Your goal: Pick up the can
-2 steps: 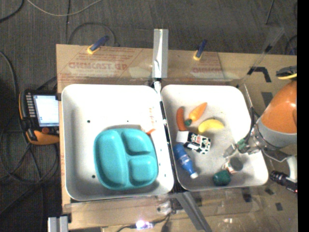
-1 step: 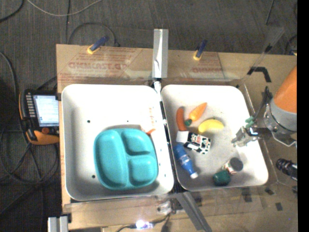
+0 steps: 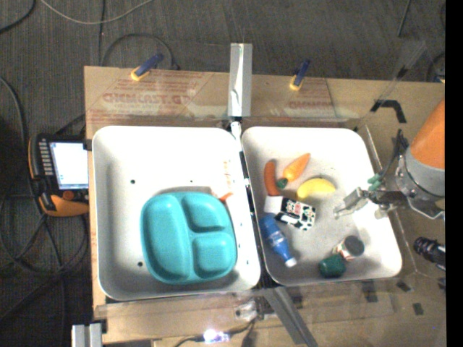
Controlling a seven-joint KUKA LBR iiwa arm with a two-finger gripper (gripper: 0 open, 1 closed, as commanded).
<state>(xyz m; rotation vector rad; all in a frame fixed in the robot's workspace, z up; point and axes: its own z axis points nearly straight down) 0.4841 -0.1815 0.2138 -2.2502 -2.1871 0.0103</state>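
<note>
Can: I read it as the small round thing with a grey top and red side. It lies on the floor of the right bin, just below the tool in my view and apart from it, nothing touching.

Tool: it hangs over the right bin's right half, tip pointing left, with the arm coming in behind it. I cannot tell whether it is open or closed. Nothing is visibly in its grip.

Around the tool:
- Dark green object, below it and slightly left, close beside the can.
- Yellow fruit, left of it and a little higher, near.
- Black-and-white patterned box, further left, at about the tool's level.
- Orange carrot and a red-orange piece, up and left.
- Blue bottle, lying down to the lower left, near the bin's left wall.

Left bin, well to the tool's left: a teal divided plate lies in it. Both bins sit on the bench.
</note>
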